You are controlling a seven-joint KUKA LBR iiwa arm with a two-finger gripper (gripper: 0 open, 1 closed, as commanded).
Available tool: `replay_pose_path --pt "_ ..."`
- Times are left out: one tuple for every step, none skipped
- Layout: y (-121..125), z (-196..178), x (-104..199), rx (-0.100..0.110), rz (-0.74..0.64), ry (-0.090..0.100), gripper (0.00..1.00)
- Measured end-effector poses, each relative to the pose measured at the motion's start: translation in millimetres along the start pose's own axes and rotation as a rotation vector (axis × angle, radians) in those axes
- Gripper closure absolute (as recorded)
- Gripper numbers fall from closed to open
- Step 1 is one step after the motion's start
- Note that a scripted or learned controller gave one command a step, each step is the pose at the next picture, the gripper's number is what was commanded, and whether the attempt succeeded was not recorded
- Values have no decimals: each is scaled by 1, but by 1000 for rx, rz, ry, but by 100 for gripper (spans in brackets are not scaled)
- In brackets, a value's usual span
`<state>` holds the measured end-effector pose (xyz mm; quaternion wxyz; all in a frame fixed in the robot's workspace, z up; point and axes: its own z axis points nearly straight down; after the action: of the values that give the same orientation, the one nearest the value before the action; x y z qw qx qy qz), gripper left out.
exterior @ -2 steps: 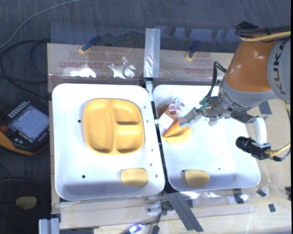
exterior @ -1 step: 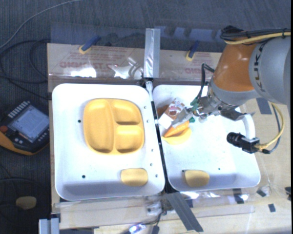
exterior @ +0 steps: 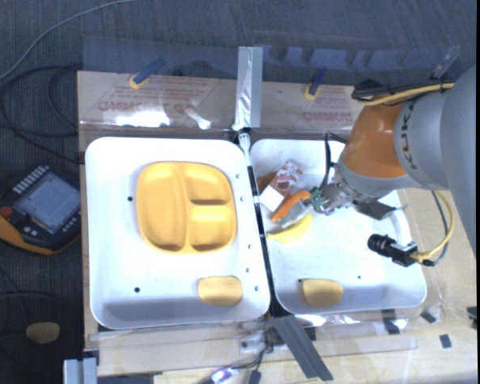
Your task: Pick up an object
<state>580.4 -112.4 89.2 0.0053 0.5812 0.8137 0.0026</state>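
Nearest the camera, two tan blocks (exterior: 221, 290) lay at the bins' front edges, one in the left bin (exterior: 104, 238), one (exterior: 323, 292) in the right bin (exterior: 360, 254). Farther back, a yellow tray (exterior: 186, 205) filled the left bin's middle. In the right bin, an orange carrot (exterior: 290, 206) lay over a yellow piece (exterior: 292, 226), touching the end effector (exterior: 322, 198); whether that was open or closed could not be told. The carrot looked light, stiff and smooth, best pinched across its middle.
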Motion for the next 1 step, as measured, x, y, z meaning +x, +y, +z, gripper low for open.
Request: replay_pose_path --pt "2 -11 0 -5 0 -1 100"
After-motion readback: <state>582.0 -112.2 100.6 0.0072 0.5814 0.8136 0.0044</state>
